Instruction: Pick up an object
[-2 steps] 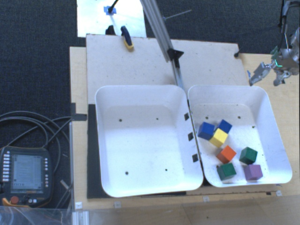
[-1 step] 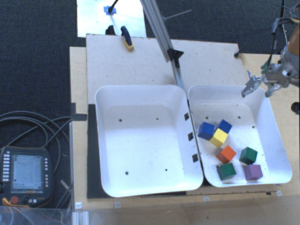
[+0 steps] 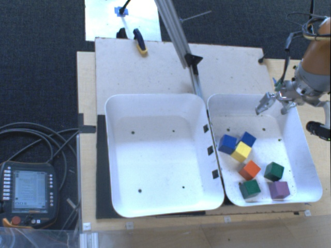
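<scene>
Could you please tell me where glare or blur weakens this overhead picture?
In the camera view, the left bin is washed pale by glare, its floor nearly featureless; the tool looks soft and slightly blurred; the cubes, such as the orange cube, stay sharp with small shadows.

The light is bright and even, from overhead — shadows are soft and short. The two white bins [image 3: 160,154] are nearly washed out, with faint grey shading along their inner walls. A pale panel [image 3: 103,9] at the top glares white. The picture is slightly soft throughout — the dark carpet [image 3: 36,50] looks grainy.
</scene>
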You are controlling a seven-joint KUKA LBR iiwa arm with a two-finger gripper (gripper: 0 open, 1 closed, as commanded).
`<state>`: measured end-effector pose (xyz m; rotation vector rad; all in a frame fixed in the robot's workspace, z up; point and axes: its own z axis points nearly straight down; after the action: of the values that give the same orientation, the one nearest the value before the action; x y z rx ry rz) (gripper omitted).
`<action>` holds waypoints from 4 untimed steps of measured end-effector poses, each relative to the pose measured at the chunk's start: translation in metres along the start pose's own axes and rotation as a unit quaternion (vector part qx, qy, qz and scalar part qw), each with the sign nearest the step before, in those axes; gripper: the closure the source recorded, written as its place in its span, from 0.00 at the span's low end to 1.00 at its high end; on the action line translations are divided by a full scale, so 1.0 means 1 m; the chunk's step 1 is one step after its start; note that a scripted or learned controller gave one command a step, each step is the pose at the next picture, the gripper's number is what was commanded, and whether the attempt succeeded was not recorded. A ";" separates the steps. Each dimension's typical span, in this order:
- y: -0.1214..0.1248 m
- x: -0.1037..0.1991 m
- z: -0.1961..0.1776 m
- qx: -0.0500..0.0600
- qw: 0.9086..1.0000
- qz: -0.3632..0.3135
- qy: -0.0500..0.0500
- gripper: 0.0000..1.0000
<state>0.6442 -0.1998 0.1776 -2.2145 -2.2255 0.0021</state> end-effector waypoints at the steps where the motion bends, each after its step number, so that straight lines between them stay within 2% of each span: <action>1: 0.000 0.005 0.062 0.000 1.000 0.000 0.000 0.00; 2: 0.002 0.005 0.046 -0.005 1.000 -0.002 -0.001 1.00; 4: 0.015 -0.001 -0.084 -0.007 1.000 0.000 -0.002 1.00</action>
<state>0.6593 -0.2011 0.2618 -2.2229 -2.2345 -0.0075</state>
